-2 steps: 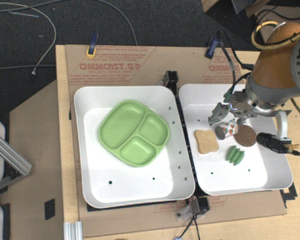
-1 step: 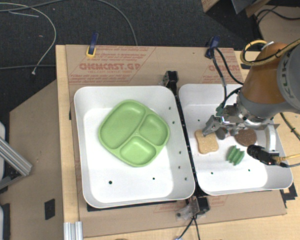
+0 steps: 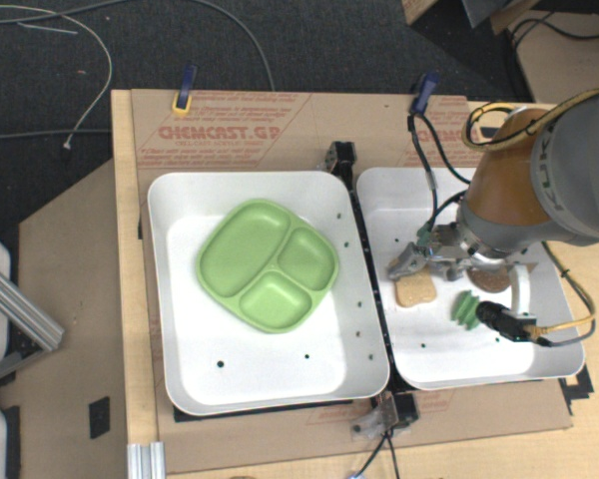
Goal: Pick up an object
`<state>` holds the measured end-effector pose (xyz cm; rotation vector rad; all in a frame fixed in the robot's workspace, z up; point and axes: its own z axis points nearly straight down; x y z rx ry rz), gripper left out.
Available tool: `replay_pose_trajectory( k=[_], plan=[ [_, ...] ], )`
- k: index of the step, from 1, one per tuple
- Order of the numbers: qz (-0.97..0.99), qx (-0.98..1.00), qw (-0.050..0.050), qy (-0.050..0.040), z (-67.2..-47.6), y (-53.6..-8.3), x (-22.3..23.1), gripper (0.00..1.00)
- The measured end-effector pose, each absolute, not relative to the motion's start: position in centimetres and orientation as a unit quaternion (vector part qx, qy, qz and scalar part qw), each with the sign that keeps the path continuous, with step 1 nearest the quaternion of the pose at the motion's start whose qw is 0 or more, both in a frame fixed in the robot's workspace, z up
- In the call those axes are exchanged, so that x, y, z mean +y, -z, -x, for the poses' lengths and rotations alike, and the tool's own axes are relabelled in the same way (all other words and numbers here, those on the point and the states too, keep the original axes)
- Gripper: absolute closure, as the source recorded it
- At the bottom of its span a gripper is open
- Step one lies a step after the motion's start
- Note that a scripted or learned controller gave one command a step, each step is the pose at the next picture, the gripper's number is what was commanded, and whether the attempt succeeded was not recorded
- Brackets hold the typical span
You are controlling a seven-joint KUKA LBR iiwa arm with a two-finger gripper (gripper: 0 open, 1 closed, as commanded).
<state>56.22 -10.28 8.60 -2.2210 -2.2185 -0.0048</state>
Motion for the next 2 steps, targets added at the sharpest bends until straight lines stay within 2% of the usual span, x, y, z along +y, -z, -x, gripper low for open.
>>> replay_pose_trajectory(
  k=[1,2],
  plan=[
    [0.707,-0.707,-0.002,0.0041,-56.5,-10.1,-10.2,1.00],
    [0.707,-0.708,-0.002,0.0019,-56.2,-16.2,-9.7,1.00]
  ],
)
